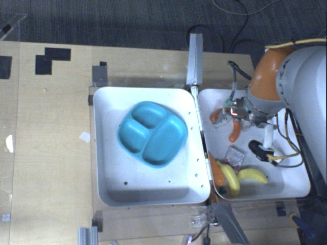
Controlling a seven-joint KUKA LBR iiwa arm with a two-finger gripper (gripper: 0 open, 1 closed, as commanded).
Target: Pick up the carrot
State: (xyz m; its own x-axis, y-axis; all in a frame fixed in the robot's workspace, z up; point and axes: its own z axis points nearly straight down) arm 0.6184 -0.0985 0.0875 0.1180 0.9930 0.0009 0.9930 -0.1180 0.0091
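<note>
Slanted overhead look at a pale wooden bench (51, 152) bearing two shallow white bins side by side. In the left bin (104, 182), a blue divided plate (152, 132), roughly centred.

Grey arm (304, 80) with an orange band, entering from 3 o'clock and reaching over the right bin (294, 185). Gripper (236, 116) over that bin's upper half, toward 11 o'clock from the bin's centre.

Directly at 6 o'clock of the gripper, a short orange rod, most likely the carrot (234, 132). Nearly vertical in the picture and slightly tilted, with its upper end meeting or tucked just under the gripper's tip and its lower end pointing to 6 o'clock. Impossible to tell from this angle whether the grip is released or clenched, or whether the carrot is truly caught in it.

At 9 o'clock of the gripper, just beside it, a small orange-red piece (217, 115). Farther toward 6 o'clock, apart from the carrot, a small patterned packet (235, 155). Along the right bin's left wall, near 7 o'clock, a longer tapered orange piece (217, 171) touching a yellow banana (230, 179). A second banana (254, 175) just beside the first, at its 3 o'clock.
</note>
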